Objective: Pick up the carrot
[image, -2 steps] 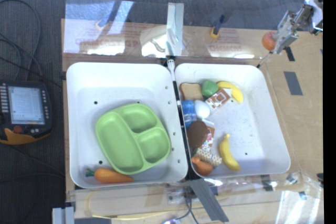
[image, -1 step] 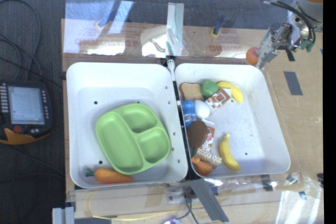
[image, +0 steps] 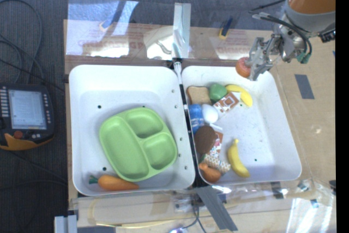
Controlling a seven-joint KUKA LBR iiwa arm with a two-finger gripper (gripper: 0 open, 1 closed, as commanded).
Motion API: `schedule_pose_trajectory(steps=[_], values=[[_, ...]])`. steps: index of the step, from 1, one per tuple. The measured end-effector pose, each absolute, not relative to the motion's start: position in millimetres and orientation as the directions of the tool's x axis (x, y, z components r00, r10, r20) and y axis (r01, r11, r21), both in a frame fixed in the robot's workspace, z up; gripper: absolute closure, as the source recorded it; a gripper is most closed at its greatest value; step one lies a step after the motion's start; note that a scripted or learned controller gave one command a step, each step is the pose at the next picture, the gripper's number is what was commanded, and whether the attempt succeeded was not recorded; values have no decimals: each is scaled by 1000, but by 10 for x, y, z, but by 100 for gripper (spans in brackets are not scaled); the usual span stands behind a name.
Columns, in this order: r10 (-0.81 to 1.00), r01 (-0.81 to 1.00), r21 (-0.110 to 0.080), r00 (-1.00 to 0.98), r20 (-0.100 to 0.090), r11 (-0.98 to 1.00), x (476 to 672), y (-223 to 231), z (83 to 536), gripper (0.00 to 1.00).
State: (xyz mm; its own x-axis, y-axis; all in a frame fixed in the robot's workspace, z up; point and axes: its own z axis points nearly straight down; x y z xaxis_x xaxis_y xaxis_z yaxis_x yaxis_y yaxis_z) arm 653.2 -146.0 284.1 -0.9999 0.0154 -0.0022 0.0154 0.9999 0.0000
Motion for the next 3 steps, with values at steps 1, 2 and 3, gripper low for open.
schedule_pose_trajectory(steps=[1, 2, 3], values=[[15, 15, -2, -1000, -4, 1000, 6661, -1825, 2912, 100], [-95, -95, -1, -996, -5, 996, 6577, -1376, 3046, 100], [-345, -345, 1, -939, -1, 939, 6539, -1182, 2422, 100]])
